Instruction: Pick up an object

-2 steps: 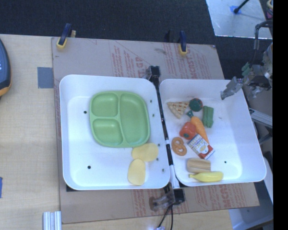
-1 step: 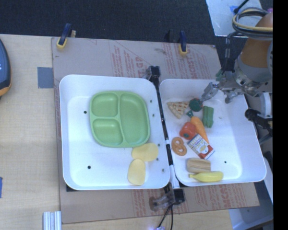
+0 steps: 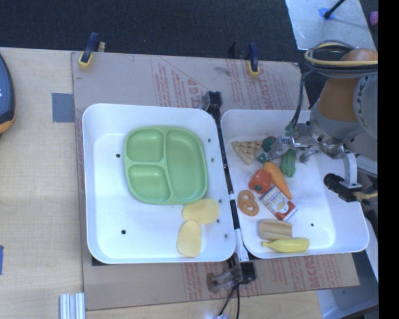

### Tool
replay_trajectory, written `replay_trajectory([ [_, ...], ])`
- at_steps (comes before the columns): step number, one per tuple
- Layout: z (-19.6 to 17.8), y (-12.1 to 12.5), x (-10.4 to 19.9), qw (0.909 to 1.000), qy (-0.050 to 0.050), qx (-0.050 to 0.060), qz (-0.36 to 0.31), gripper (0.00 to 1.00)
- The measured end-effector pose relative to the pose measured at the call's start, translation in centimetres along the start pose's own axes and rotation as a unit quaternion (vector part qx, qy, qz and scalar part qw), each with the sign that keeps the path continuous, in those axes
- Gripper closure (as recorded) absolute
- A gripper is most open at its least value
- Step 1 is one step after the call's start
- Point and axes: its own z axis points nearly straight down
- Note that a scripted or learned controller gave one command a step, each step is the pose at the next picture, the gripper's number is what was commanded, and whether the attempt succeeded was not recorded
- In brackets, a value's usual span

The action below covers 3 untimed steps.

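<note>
Jaws of the gripper (image 3: pixel 284 148), whose state I cannot tell, sit low in the right bin (image 3: pixel 346 234), touching a green toy (image 3: pixel 288 163) just above the carrot (image 3: pixel 276 177)

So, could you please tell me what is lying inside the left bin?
The left bin holds a green divided plate and two pale yellow pieces; anything beneath the plate is hidden.

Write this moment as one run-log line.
arm: over right bin | tool: low among toys, by green pickle | carrot: lying in bin | left bin: green plate
</note>
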Motion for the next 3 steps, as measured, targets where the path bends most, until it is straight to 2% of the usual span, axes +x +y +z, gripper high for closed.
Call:
replay_trajectory([
  [1, -0.2, -6.5, 4.0, 1.0, 0.001, 0.001, 0.001, 0.0],
  [2, -0.4, 0.3, 2.9, 1.0, -0.001, -0.006, 0.0, 0.0],
  [3, -0.3, 3.4, 2.8, 1.0, -0.001, 0.002, -0.001, 0.0],
])
